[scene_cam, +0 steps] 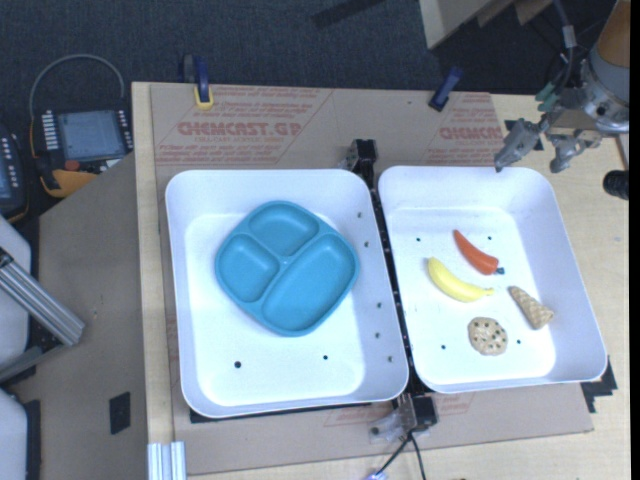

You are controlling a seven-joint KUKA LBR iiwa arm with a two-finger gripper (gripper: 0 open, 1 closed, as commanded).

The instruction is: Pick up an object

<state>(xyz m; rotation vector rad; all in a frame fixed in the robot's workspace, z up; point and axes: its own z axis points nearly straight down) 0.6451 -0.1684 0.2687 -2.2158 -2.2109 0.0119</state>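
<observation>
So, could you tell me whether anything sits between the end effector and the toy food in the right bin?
Nothing visible does. The end effector is above the far rim of the right white bin, open, and the orange carrot, yellow banana, cone and cookie lie uncovered and apart.

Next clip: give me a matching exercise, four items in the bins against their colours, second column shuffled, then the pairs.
Things:
1. divided plate
2. banana
3. chili pepper
4. cookie

Colours:
A. yellow
B. tan with dark specks
C. blue
D. orange-red

Pairs: 1-C, 2-A, 3-D, 4-B
</observation>
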